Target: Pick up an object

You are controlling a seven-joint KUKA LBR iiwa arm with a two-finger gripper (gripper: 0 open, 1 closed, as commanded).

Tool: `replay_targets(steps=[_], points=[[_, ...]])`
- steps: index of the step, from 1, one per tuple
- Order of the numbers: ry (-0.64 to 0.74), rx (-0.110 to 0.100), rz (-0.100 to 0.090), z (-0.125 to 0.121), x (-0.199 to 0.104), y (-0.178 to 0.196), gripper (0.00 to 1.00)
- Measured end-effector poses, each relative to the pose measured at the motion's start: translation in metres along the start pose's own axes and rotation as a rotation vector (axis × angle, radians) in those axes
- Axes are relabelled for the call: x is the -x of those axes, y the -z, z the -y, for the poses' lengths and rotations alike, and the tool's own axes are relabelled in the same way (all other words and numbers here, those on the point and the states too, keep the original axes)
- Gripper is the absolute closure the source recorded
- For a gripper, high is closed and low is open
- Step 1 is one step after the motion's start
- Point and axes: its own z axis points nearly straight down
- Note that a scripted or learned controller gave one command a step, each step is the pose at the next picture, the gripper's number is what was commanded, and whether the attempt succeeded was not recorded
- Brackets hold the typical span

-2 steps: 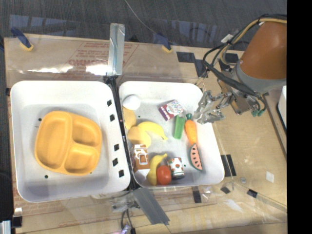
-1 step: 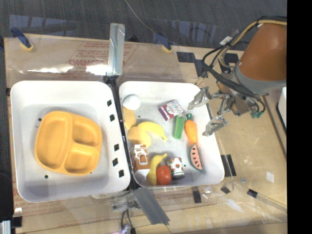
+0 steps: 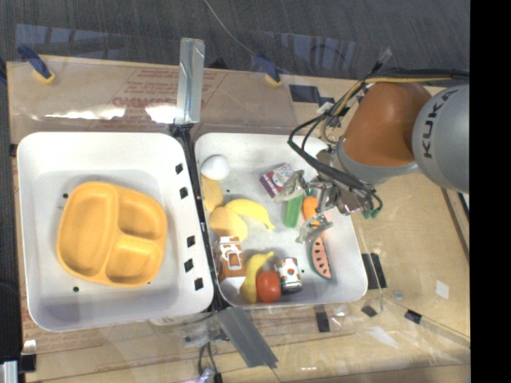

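Claw sits low in the right bin, over its mid-right part, right above an orange carrot-like piece and a green piece. Can't tell the claw's state: fingers lost in wrist hardware + cables, and nothing is clearly seen between them.

Candidates, rel. to claw:
- carrot-like piece: directly under/at the tips, contact unclear
- green piece: just left, upright-ish, touching or nearly touching the carrot piece
- purple packet: up-left, near
- watermelon slice: just below, near the bin's right wall
- yellow banana: left, mid-bin
- white ball: far left + up, by the divider-side wall
- small carton: down-left, against the left wall
- red tomato + small can: below-left, touching each other, w/ a second yellow fruit beside them

Arm comes in from the right, orange band above the wrist, black cables looped over the bin's top-right corner.

Left bin: well left of claw, holds a yellow divided tray, 3 compartments.

Both bins sit on the tabletop under clear plastic sheet, tape strips along the edges.
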Motion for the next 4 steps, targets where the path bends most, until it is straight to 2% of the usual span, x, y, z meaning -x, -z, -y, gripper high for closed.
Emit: replay_targets(steps=[1, 2, 3, 4], points=[[-0.010, -0.008, 0.010, 0.001, -0.004, -0.038, 0.00], [-0.005, -0.011, 0.015, 0.000, -0.001, -0.025, 1.00], [-0.004, -0.011, 0.015, 0.000, -0.001, -0.026, 0.00], [0.039, -0.010, 0.013, -0.007, 0.017, -0.037, 0.00]])
